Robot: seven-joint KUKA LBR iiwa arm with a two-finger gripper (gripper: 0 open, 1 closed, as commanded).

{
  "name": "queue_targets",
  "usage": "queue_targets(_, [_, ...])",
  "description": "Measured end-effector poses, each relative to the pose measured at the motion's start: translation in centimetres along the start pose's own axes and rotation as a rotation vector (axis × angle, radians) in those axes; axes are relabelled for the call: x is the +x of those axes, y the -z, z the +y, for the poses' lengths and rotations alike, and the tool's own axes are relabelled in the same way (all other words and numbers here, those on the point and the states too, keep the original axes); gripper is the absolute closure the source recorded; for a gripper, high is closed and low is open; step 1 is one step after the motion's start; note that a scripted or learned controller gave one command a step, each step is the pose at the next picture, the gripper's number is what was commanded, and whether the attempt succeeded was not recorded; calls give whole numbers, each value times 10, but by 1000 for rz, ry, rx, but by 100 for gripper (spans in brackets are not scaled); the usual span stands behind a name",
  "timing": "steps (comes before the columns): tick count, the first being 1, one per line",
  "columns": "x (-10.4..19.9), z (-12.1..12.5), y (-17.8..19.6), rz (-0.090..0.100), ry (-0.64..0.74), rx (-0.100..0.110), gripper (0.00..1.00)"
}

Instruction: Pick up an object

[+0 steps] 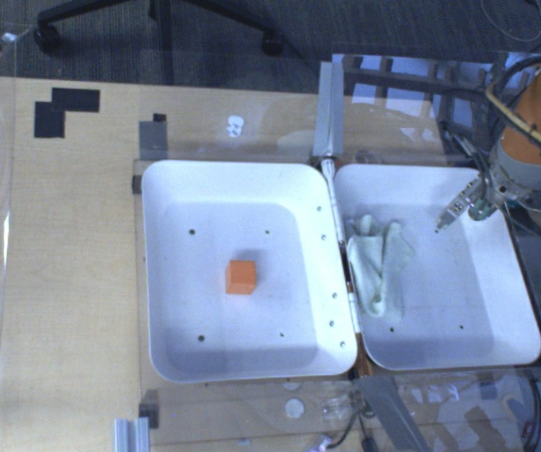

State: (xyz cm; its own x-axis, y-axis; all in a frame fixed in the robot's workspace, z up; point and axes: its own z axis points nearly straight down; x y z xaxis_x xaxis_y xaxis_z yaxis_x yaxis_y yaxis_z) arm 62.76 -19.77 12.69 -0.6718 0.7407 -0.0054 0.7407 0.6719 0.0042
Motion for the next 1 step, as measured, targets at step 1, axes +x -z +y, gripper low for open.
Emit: queue_targets(1, [40,-16,85,-2,187,-1,100])
